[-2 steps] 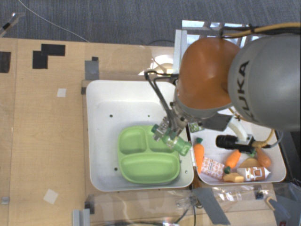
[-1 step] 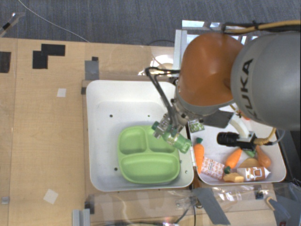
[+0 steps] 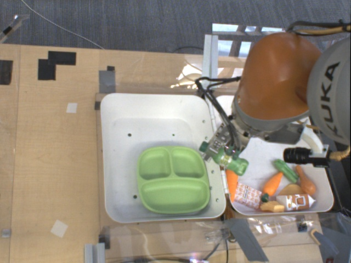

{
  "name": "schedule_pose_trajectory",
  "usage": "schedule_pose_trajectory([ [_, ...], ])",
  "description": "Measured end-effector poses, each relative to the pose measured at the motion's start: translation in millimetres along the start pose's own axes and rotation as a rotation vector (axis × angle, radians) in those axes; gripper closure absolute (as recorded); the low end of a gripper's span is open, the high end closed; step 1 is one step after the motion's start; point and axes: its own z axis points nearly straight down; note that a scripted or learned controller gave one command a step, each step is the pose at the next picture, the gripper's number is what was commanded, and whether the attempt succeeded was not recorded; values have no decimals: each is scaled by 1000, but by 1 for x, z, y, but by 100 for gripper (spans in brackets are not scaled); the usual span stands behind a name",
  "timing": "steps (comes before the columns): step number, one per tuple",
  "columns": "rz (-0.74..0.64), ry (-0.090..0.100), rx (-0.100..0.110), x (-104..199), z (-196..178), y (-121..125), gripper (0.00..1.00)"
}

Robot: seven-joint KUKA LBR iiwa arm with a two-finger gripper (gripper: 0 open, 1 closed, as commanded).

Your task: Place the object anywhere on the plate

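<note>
Arm (image 3: 285,75): bulbous orange band, glossy. Grey link beside it with black "KUKA" lettering (image 3: 334,100). Black cables (image 3: 211,95) loop off the wrist. Small metallic fittings below.

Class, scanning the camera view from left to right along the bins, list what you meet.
Left bin → green plate → green bottle at the gripper → small carton → carrot → right bin's far rim.

The plate (image 3: 173,179) is light green. The two bins (image 3: 112,147) are white. The bottle (image 3: 226,159) is green. The carrots (image 3: 272,183) are orange. The arm (image 3: 277,78) has an orange band.
</note>
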Motion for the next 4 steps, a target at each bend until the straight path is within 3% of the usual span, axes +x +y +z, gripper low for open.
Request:
schedule_pose_trajectory([
  [1,-223,2,3,-105,26,6,100],
  [2,-504,2,0,-46,15,-5,100],
  [3,-1071,-5,-2,-20,-66,-28,100],
  [4,-1114,1,-2,-11,-44,-1,100],
])
